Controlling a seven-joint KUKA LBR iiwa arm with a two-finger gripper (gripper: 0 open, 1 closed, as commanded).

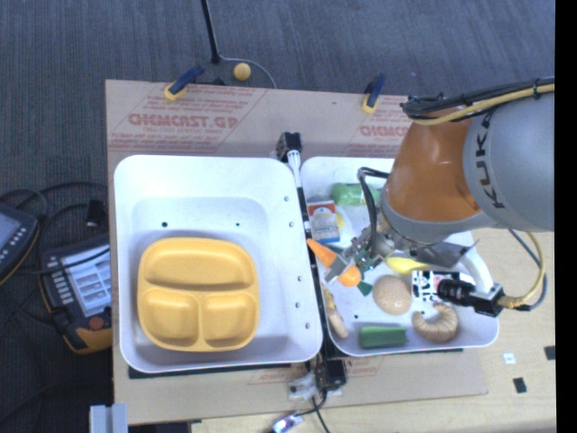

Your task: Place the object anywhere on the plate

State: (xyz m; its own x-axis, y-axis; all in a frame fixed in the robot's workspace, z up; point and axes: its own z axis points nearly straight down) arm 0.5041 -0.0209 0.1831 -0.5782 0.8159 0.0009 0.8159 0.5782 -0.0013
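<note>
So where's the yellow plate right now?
The yellow plate sits in the left bin, toward its front, across the divide from the gripper over the right bin.

Yellow plate [198, 292]; white bins [194, 174]

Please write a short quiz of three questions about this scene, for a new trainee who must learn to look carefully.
1. True or false: the yellow plate lies in the left bin.
2. Multiple choice: where is the hand of the arm? A) over the plate B) over the right bin, near its left wall C) outside both bins
3. Fill in: the plate has ___ compartments.

Key
1. True.
2. B. It is low among the toy foods, beside the orange carrot.
3. Three: one long at the top, two smaller below.
</note>
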